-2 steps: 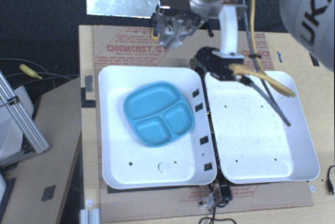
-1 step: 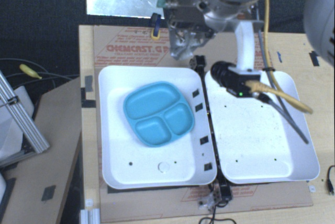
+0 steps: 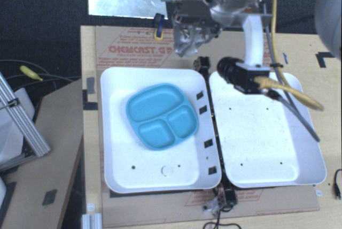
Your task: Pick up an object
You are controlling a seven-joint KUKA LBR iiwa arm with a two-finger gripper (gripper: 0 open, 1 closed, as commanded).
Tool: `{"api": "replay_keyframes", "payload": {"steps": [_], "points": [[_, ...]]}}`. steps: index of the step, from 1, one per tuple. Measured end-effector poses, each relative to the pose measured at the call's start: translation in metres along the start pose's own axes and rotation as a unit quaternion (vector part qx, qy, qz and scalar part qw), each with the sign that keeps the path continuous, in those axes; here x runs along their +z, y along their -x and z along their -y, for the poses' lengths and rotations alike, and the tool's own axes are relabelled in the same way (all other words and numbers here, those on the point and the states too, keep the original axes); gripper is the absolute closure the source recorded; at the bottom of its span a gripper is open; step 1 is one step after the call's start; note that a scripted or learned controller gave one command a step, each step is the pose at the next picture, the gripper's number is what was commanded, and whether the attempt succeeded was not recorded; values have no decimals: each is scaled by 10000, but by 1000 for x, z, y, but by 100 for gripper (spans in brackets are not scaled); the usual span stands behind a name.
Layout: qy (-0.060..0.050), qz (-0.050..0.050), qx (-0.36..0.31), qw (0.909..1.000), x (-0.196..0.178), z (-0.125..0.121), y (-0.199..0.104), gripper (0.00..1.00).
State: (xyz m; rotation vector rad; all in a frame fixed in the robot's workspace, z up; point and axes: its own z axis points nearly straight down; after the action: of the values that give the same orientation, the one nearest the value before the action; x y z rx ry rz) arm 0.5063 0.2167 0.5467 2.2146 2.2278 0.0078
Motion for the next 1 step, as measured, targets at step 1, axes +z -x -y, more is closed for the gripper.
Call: {"api": "replay_keyframes", "payload": {"steps": [1], "points": [[-14,21,37,10000,14,-67,-2,100]]}}
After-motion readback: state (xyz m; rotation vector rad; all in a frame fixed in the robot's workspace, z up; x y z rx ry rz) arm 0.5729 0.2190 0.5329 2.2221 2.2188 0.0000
